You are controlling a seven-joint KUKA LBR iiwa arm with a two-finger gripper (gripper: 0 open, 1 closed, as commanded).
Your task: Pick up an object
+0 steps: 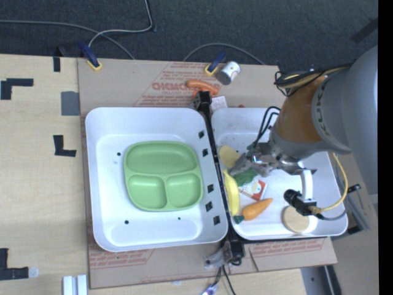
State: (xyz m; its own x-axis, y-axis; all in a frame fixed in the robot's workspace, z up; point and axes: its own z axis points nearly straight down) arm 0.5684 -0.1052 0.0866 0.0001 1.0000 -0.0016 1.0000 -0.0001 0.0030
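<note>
Two white bins on a cardboard sheet (172, 85), on a wooden table (37, 165).

Behind the table, dark carpet (245, 11) with a grey cable (144, 11). In the left bin (98, 140), a green divided plate (164, 174), lying flat. In the right bin (331, 226), a banana (232, 192) along the left wall, a carrot (256, 209) just beside it, a round tan disc (298, 221) near the front corner. Gripper (250, 163) low over the banana's end, near a green item (245, 178); cannot tell how far open the fingers stand, nor any hold.
</note>
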